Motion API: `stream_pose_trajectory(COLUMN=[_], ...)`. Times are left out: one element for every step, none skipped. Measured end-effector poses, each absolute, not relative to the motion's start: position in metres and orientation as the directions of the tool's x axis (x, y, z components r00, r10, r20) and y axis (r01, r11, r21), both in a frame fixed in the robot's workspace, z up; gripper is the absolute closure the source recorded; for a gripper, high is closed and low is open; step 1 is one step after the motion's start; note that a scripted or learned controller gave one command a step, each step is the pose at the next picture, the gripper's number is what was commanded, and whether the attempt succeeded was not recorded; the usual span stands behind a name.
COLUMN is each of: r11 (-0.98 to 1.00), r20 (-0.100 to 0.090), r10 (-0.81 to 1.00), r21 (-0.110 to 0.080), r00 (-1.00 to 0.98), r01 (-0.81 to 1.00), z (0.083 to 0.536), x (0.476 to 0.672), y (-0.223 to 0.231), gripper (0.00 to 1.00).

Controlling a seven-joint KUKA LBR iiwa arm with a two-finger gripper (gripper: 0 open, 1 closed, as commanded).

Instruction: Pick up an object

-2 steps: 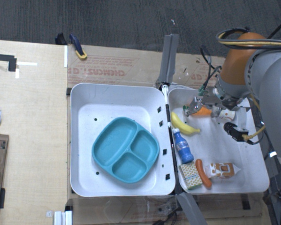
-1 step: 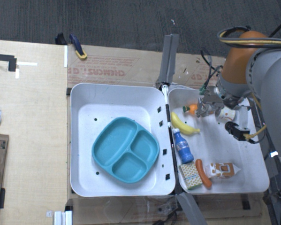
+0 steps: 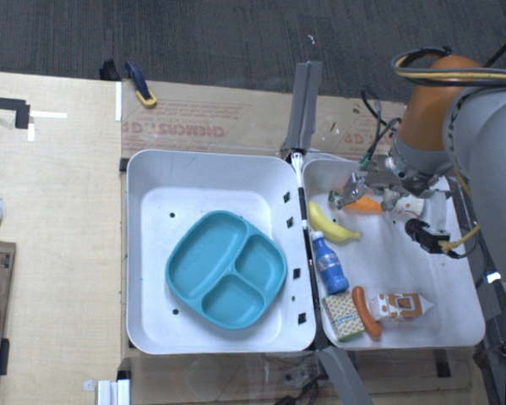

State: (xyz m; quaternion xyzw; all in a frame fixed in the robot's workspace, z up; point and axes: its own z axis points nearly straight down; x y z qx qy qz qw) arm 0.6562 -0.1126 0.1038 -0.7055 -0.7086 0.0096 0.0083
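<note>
The metal two-finger gripper [image 3: 361, 195] sits low in the right white bin [image 3: 450, 322], over a small orange carrot-like piece [image 3: 364, 206]; whether it grips is unclear, so the pick looks unfinished. Nearby lie a yellow banana [image 3: 333, 226], blue bottle [image 3: 329, 265] and red sausage [image 3: 366, 312]. The left white bin [image 3: 150, 234] holds a teal divided plate [image 3: 225, 269].

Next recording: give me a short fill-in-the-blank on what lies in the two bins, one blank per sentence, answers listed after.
1. The blue divided plate has ____ compartments.
2. The plate lies in the ____ bin of the camera view.
3. The yellow banana lies in the right bin just above the ____ bottle.
4. The gripper hovers by a small ____ object at the far end of the right bin.

Missing words: three; left; blue; orange
</note>
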Motion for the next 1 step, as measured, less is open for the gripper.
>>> stream_pose_trajectory(r11=[0.005], r20=[-0.002], r10=[1.000], r21=[-0.030], r00=[-0.005], r01=[1.000], z=[0.1088], x=[0.6559], y=[-0.1133], gripper=[1.00])
